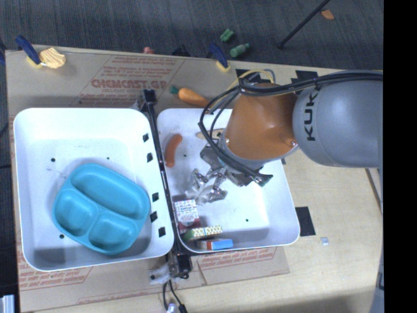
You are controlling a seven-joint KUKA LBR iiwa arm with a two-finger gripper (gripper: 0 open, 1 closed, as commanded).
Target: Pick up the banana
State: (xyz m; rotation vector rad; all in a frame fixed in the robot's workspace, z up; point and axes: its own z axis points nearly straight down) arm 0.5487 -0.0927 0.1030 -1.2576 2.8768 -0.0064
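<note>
— Banana? I can't say for certain which piece it is. It may lie beneath the arm (pixel 260 126), which covers the middle of the right bin (pixel 280 230).

— And the gripper (pixel 208 184)?

— Low over that bin's floor, I'd guess searching for a grasp, near an orange sausage-shaped piece (pixel 172 149) and some packets (pixel 195 223) by the front wall.

— Apart or together?

— Can't tell from here. The blue tray (pixel 101 204) sits in the left bin, well apart.
</note>
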